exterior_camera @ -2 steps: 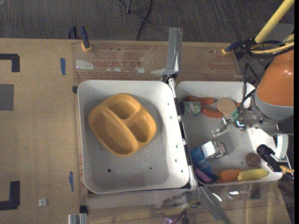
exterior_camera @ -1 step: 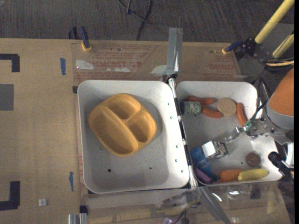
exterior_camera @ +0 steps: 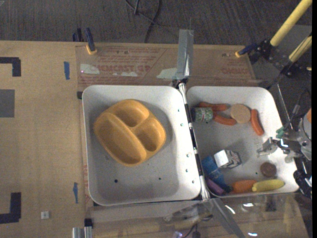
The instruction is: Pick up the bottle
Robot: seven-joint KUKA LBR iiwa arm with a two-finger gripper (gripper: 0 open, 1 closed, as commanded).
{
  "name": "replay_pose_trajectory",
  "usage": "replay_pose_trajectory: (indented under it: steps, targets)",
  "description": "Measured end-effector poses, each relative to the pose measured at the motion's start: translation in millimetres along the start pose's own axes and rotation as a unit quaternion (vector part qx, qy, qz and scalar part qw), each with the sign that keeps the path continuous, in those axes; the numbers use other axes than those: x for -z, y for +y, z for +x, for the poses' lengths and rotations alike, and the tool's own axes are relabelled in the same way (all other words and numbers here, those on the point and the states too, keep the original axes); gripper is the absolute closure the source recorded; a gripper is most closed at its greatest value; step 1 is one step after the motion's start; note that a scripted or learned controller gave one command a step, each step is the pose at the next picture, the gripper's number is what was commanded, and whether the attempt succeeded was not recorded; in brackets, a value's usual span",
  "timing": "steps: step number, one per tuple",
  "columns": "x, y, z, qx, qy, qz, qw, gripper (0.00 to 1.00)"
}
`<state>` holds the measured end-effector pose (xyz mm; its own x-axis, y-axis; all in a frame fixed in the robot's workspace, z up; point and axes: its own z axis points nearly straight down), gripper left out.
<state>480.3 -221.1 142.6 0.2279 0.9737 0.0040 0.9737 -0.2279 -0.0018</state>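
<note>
Reaching in from the right edge of the bench, carrying the gripper point(exterior_camera: 280, 146) over the right-hand rim of the right bin point(exterior_camera: 229, 91). Blurring into cables and metal at that edge, making it impossible to tell how wide the gripper is standing or whether it is gripping anything. Hanging well apart from the bottle point(exterior_camera: 213, 166), with bare bin floor between them. Showing the bottle, blue, lying on its side near the front-left corner of the right bin, close against the wall shared with the left bin point(exterior_camera: 131, 194), touching a white-and-grey object point(exterior_camera: 228, 158) on its right and sitting just behind a purple item point(exterior_camera: 216, 186). Sharing the bin with a green can point(exterior_camera: 203, 114), a tan disc point(exterior_camera: 240, 113), several orange sausage-shaped pieces along the back, a brown disc point(exterior_camera: 268, 169) and a yellow piece point(exterior_camera: 268, 185) at the front right. Holding a yellow divided plate point(exterior_camera: 130, 131) in the left bin.
</note>
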Motion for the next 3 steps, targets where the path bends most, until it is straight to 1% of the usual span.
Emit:
replay_pose_trajectory:
  steps: [1,2,3]
  targets:
    - [-14,-17,68,-0.168,-0.001,0.001,0.9857,0.00]
    - [-5,-17,68,-0.168,-0.001,0.001,0.9858,1.00]
    - [65,-4,83,-0.469,-0.002,0.000,0.8834,1.00]
